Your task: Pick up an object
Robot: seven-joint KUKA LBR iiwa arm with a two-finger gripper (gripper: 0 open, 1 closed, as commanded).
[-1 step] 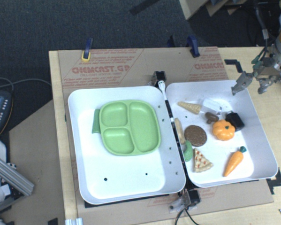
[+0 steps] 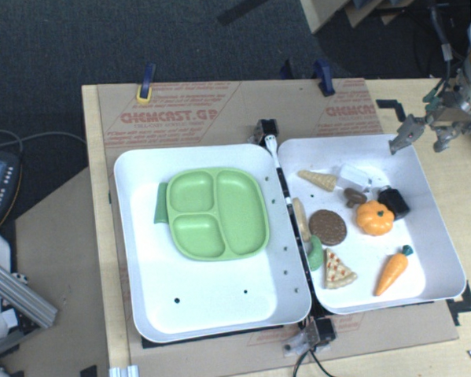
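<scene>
My gripper (image 2: 422, 138) hangs over the far right corner of the right bin (image 2: 435, 236), fingers open and nothing between them. Below it in that bin lie several toy foods: an ice cream cone (image 2: 318, 179), a white piece (image 2: 361, 174), a black block (image 2: 393, 201), an orange pumpkin (image 2: 375, 218), a brown cookie (image 2: 328, 226), a pizza slice (image 2: 338, 270) and a carrot (image 2: 391, 272). The white piece and black block are the closest to the gripper, and it touches neither.
The left bin (image 2: 145, 267) holds a green divided plate (image 2: 217, 212). A tan stick (image 2: 301, 218) and a green piece (image 2: 314, 255) lie along the right bin's left wall. Clamps (image 2: 144, 89) sit at the bench's far edge.
</scene>
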